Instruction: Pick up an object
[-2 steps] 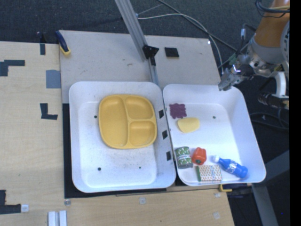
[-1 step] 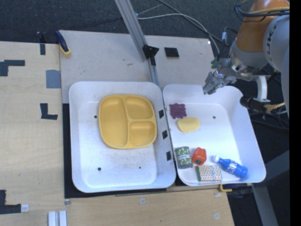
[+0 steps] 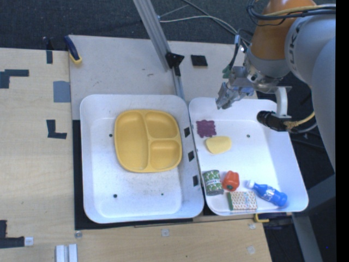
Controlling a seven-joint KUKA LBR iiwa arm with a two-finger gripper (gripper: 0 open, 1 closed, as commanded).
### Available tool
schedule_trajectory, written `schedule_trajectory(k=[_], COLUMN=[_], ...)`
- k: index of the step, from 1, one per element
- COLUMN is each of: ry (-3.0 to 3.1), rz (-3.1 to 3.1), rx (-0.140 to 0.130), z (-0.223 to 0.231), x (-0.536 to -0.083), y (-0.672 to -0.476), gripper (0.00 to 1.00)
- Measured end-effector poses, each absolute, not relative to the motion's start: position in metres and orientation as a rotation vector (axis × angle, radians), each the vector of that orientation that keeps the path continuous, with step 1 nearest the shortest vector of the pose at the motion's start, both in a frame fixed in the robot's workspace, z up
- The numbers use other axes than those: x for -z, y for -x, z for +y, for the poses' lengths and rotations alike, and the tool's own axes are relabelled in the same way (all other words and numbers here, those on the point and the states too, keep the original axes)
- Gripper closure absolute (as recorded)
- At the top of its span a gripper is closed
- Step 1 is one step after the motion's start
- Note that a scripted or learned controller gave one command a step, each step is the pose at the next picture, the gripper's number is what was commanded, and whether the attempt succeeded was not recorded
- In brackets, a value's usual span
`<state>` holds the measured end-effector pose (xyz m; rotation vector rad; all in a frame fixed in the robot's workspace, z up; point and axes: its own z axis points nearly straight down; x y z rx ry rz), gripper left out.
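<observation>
Hovering over the far edge of the right bin (image 3: 283, 146), the pincer (image 3: 225, 100) points down toward the bin's back-left corner, and from my seat I cannot tell how it is set; nothing shows beneath its tip. It hangs from the grey arm (image 3: 305, 42), whose orange band (image 3: 278, 21) sits just above the wrist, with cables looping over it. I see six things in the right bin. Nearest the pincer lies a small purple piece (image 3: 206, 127), close to the bin's left wall, and just in front of it a pale yellow lump (image 3: 218, 144); the two are near each other but apart. Along the near edge sits a cluster: a green can (image 3: 212, 182) on its side, a red-orange piece (image 3: 231, 180) touching or just beside it, a flat speckled packet (image 3: 242, 201) in front of those, and a blue bottle (image 3: 269, 194) lying on its side to the right. The left bin (image 3: 98, 162) holds a yellow divided plate (image 3: 148, 141) with three compartments, lying flat toward the bin's back half. All of the things lie on the bin floors, well clear of the pincer.
</observation>
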<state>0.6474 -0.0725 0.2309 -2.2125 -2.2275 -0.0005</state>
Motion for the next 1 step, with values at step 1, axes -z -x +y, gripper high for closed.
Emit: schedule_trajectory(k=[1], ry=[2.212], rz=[-2.228], rx=[0.001], z=[-0.0155], x=[-0.233], y=[-0.6553], gripper=[1.0])
